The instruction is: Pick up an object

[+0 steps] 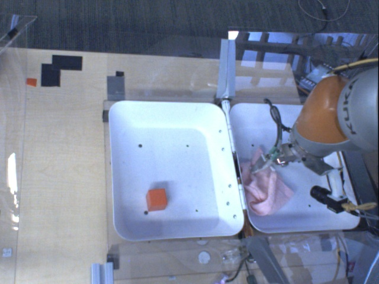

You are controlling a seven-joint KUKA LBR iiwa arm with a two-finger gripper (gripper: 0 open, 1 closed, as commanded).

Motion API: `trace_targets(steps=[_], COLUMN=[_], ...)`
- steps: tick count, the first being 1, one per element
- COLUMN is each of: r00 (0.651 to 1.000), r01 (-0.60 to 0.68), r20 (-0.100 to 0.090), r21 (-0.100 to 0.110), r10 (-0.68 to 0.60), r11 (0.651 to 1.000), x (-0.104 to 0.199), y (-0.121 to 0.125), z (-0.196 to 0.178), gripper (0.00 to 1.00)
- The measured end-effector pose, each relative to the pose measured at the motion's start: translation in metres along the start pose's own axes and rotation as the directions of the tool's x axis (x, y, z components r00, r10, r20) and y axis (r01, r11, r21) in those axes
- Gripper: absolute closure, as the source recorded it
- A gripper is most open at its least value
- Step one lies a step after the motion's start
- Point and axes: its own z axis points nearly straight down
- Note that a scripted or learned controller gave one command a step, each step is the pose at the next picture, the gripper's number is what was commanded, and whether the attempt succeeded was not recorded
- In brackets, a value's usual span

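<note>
A pink cloth (269, 188) lies crumpled in the right bin (256, 123), in its near left part, close to the wall it shares with the left bin (172, 135). The cloth's upper edge is bunched and rises toward the end effector (267, 161), which sits right at that edge, touching or just above it. The view does not settle whether the end effector is wide or narrow, or whether any cloth is caught in it. The arm (355, 108) reaches in from the right, and its orange band (320, 117) hangs over the right bin's far right part. In the left bin an orange cube (157, 199) rests on the floor, toward the near left corner and well apart from the cloth. A grey metal post (226, 70) stands at the far end of the gap between the two bins. Both bins sit on a pale wooden surface (59, 176). Far to the left on it lie flat black shapes (59, 70), with a small orange square (31, 82) just beside them.
</note>
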Motion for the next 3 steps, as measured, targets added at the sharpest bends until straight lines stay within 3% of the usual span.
trace_targets(steps=[1, 2, 3], r00=[0.861, 0.963, 0.995], r01=[-0.508, -0.27, -0.096], r20=[0.001, 0.003, -0.001], r21=[0.004, 0.004, 0.002], r10=[0.508, 0.27, 0.096], r11=[0.861, 0.963, 0.995], x=[-0.011, -0.075, -0.006], y=[0.043, 0.061, 0.059], z=[0.002, 0.003, 0.002], gripper=[0.0, 0.0, 0.0])
